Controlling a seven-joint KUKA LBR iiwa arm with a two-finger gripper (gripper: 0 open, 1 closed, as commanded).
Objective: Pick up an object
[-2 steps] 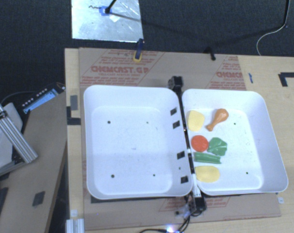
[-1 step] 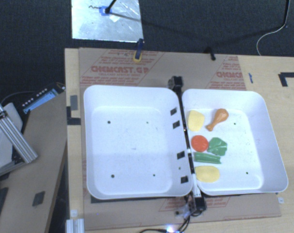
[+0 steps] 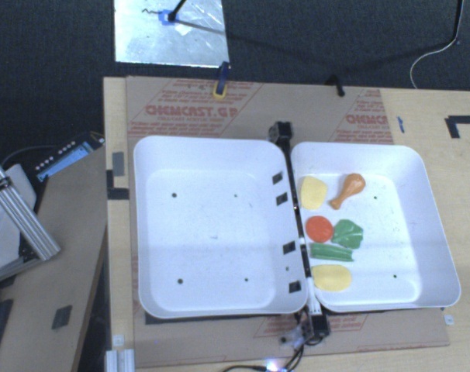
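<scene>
Before the pick: toys waiting in right bin (image 3: 429, 208), none lifted.
Drumstick (image 3: 348, 188) lying apart near far wall, easiest target; needs descent from above. Claw state: cannot tell.

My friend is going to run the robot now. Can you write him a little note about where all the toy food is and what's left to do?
Tool: not in view.
Toys: all in the right bin, near its left wall. Yellow piece and drumstick at the top, tomato and green leaf in the middle, green pod below them, another yellow piece lowest.
Left bin: beside the right one.
Done: nothing picked up yet.
Left: grab one toy and lift it.
</scene>
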